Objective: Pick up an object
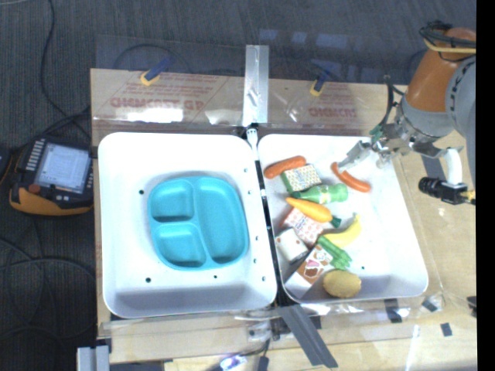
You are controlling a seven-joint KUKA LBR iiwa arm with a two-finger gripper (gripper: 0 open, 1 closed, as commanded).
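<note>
A blue divided tray (196, 219) lies in the left bin (124, 284); a handheld screen (54, 175) sits left.

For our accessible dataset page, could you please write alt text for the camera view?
A robot gripper hovers over the right white bin, near a hot dog and other toy food. The left bin holds a blue divided tray.

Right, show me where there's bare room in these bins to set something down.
Left bin: bare white floor rings the blue tray, widest along its left wall. Right bin: free strip along the right wall, beside the banana and below the sausage. Crowded: the pile hugging the divider, from the upper sausage to the potato. The pincer hangs over the top right corner.
</note>
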